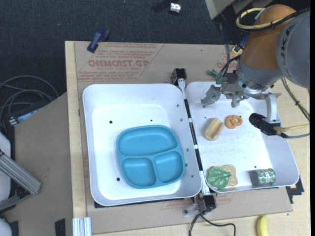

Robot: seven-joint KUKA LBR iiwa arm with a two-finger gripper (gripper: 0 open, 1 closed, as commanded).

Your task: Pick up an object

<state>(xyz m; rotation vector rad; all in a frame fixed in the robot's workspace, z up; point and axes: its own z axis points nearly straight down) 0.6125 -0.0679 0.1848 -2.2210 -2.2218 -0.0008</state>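
Reaching in from the right, the grey arm with its orange band [263, 38] bends down over the far part of the right bin [280, 156], its wrist pointing at the bin floor. The gripper [224, 97] hangs at the bin's far-left corner with its two fingers spread apart and nothing between them; one finger [209, 96] angles out to the left, the other sits nearer the wrist. A black part with a yellow cable stands just to the right of the wrist, over the bin's right side.

Red print on the brown board [118, 60] under the bins reads "CHEMCAST", followed by letters that look like "G.P."; the smaller lines around it are too small to read. The label on the can cannot be read either.

Four things lie in the right bin. A tan bread-like piece [213, 129] lies near the bin's left wall, just below the gripper. An orange pretzel [233, 121] lies just beside it to the right, apart from it. At the near edge, a green leaf-shaped item on a tan base [221, 176] sits in the left corner, and a small green can [265, 176] lies on its side near the right corner.

The left bin [98, 102] holds a blue divided plate [150, 155] with three compartments, one long and two smaller, lying flat toward the near side.
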